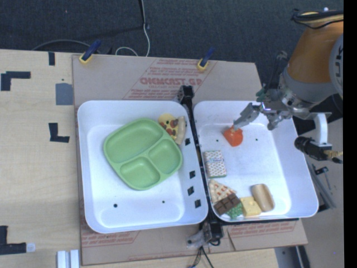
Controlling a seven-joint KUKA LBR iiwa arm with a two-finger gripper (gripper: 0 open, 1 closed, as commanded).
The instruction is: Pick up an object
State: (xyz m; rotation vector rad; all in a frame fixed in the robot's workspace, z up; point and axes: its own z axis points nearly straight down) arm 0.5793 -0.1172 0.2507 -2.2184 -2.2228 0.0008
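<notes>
While the gripper (257, 118) hangs with fingers apart near the right bin's (290, 166) far edge, the orange object (234, 136) lies just beside one fingertip.

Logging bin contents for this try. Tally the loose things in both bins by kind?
Green divided plate: 1
Pizza slice toy: 1
Red-orange piece by the gripper: 1
Patterned packet: 1
Bread-roll-shaped piece: 1
Small pieces clustered at the near edge: about 4, too packed to separate surely
Total: about 9

Small red-orange object (234, 137) on the right bin's floor, toward its far side
</notes>
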